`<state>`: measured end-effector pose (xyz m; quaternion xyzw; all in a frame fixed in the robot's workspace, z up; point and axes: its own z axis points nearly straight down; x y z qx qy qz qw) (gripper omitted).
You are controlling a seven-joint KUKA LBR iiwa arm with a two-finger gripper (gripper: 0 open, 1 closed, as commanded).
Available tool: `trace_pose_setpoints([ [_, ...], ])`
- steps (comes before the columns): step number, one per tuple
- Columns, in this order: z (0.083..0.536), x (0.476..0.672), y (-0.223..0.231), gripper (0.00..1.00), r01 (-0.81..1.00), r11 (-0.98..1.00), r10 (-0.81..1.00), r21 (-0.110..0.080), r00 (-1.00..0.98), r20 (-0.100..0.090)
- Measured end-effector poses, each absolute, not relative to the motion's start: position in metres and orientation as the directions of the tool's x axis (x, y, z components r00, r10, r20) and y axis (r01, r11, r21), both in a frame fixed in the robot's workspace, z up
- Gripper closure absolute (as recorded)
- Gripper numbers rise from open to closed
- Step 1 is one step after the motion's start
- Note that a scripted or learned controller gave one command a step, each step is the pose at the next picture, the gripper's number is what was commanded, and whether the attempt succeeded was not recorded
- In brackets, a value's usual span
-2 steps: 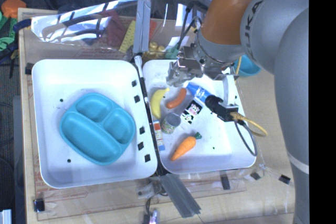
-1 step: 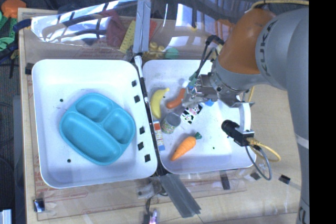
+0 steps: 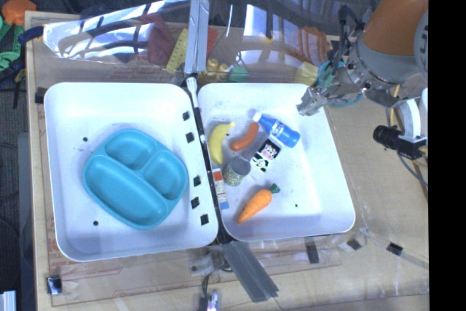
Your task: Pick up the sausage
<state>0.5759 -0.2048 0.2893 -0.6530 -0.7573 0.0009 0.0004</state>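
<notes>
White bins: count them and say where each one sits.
2. The left bin holds a blue divided plate. The right bin holds the sausage, a banana, a carrot and other items. The gripper hovers over its far right corner.

We looked down on two white bins side by side. The left bin (image 3: 62, 156) held a blue divided plate (image 3: 135, 177) lying flat near its middle. In the right bin (image 3: 331, 186) we saw a cluster of items: a banana (image 3: 218, 142) near the divider, the sausage (image 3: 245, 136) just beside it and tilted, a blue and white bottle (image 3: 277, 130) touching the sausage's upper end, a small black and white carton (image 3: 266, 154) below that, and a grey can (image 3: 236, 171) beside it. A carrot (image 3: 254, 204) lay apart, nearer the front. The gripper (image 3: 312, 103) hung over the right bin's far right corner, well apart from the sausage, holding nothing we could see.
</notes>
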Motion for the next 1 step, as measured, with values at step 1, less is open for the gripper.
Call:
trace_pose_setpoints([
  [1,0.2257,0.5881,-0.1427,1.0,0.977,0.213,0.977,-0.006,-0.213,0.001],
])
